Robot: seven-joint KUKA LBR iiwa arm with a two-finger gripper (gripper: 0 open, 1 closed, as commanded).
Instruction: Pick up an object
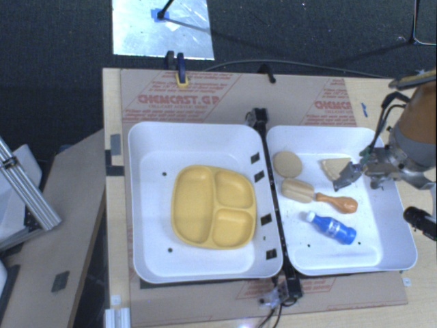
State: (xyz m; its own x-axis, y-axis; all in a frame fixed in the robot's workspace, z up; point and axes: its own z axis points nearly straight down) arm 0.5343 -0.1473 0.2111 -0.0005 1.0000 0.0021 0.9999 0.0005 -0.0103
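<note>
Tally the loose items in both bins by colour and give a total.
Yellow: 1, the yellow plastic divided plate
Tan: 3, round tan disc, pale tan wedge, tan brush with orange handle
Blue: 1, small blue bottle with white cap
Total: 5

Two white bins sit on the tabletop: the left bin (147, 183) holds a pale yellow divided plate (213, 206), plain and unpatterned. In the right bin (389, 251) lie a tan round disc (287, 163), a cream-coloured wedge (332, 167), a brush (318, 195) with a light beige head and an orange-brown handle, and a blue bottle (332, 227) with a white cap. The tabletop (225, 94) is light tan, printed with repeating red lettering. The arm (418, 125) is grey with an orange band, and its claw (348, 175) is dark grey. Beyond the tabletop, the floor (54, 39) is dark, speckled carpet, with a shiny silver sheet (160, 19) bearing a small blue mark.
</note>
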